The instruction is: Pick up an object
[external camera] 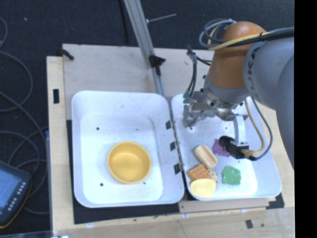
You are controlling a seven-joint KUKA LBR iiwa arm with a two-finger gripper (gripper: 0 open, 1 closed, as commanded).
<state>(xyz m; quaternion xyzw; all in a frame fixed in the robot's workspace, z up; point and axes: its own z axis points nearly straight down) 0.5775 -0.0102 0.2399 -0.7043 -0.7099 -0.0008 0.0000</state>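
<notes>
Both bins [89, 108] are white (faintly speckled). The bowl [129, 162] is yellow; beside it lie a tan cylinder [205, 155], a green piece [231, 175], a purple piece [219, 147] and a pale-yellow block [203, 187].

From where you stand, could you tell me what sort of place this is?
Probably a robotics lab grasping bench: a grey arm over two white bins, small toy objects like a yellow bowl, and loose cables on the floor.
</notes>
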